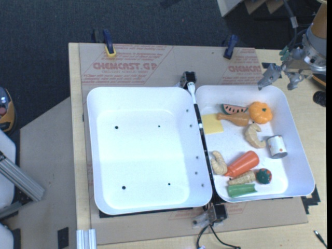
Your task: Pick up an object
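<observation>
The right bin holds several small items: a watermelon slice, an orange pumpkin, a yellow square, a pale curved piece, a silver can, a red-orange carrot-like piece, a green block and a green-and-red ball. My gripper hangs above the bench just beyond the bin's far right corner. It is open, its fingers spread with nothing between them, up and to the right of the pumpkin.
The left bin lies beside the right one, and a black hinge strip runs between them. Blue clamps hold the cardboard sheet at the far edge. A lumpy beige piece lies near the divider.
</observation>
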